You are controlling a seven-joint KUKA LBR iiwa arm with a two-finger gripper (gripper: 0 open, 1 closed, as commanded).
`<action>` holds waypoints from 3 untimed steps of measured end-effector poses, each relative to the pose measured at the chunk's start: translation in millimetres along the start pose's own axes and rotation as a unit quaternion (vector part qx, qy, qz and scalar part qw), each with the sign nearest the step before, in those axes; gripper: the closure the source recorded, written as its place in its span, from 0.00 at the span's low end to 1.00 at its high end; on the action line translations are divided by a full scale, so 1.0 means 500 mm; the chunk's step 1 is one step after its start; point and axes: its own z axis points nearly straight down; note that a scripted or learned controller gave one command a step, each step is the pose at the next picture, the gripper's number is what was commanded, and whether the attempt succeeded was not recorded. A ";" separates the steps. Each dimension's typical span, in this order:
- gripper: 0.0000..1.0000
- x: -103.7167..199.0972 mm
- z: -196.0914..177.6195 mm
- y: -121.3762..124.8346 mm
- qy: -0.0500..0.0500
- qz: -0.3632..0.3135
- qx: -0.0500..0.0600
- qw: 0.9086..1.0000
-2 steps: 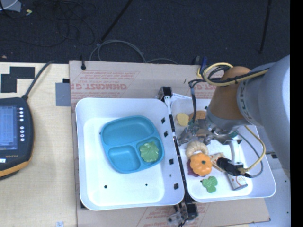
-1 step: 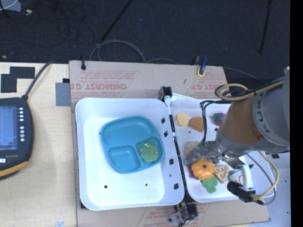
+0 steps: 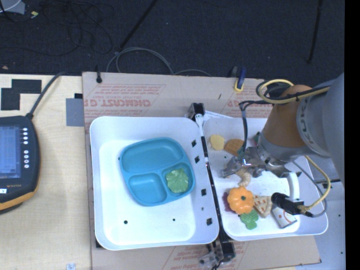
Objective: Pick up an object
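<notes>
Orange pumpkin (image 3: 241,200) in right bin (image 3: 320,225), just below gripper (image 3: 243,169); fingers' state impossible to tell. Blue tray (image 3: 147,167) in left bin (image 3: 107,207).

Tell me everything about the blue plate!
The blue plate looks like smooth plastic, with rounded corners and three sections: one large, two small. It lies flat, turned at a slant, on the floor of the left white bin. A leafy green toy food sits in its small section nearest the divider between the bins.
</notes>
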 end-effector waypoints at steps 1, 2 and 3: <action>0.00 0.037 -0.001 -0.111 0.000 0.003 0.000 1.000; 1.00 0.034 -0.016 -0.108 0.001 0.005 0.003 1.000; 0.00 0.034 -0.015 -0.108 0.001 0.006 0.003 1.000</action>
